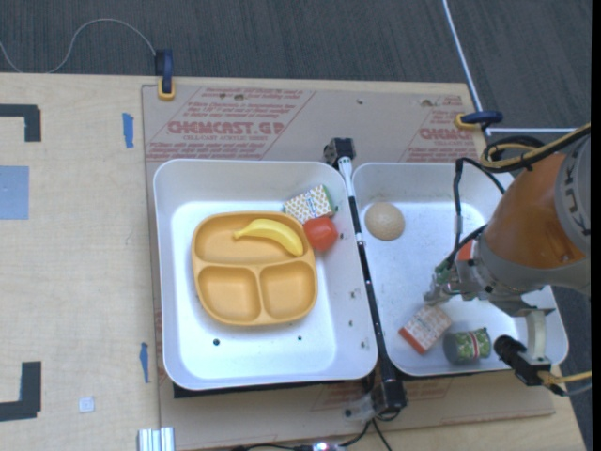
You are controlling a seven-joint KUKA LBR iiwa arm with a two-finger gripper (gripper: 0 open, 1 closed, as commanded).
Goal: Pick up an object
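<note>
The desk (66, 280) has a light wood surface. A printed cardboard sheet (282, 120) lies flat on it, secured at its far edge by two clamps (165, 73). Two shallow white bins rest side by side on the sheet: the left bin (169, 280) and the right bin (413, 177), their inner walls touching. Blue tape marks (128, 130) and black tape corners (28, 120) lie on the bare wood at left.

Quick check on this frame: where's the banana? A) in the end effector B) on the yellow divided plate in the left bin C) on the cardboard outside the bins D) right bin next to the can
B: the banana lies across the top compartment of the yellow divided plate in the left bin.
</note>
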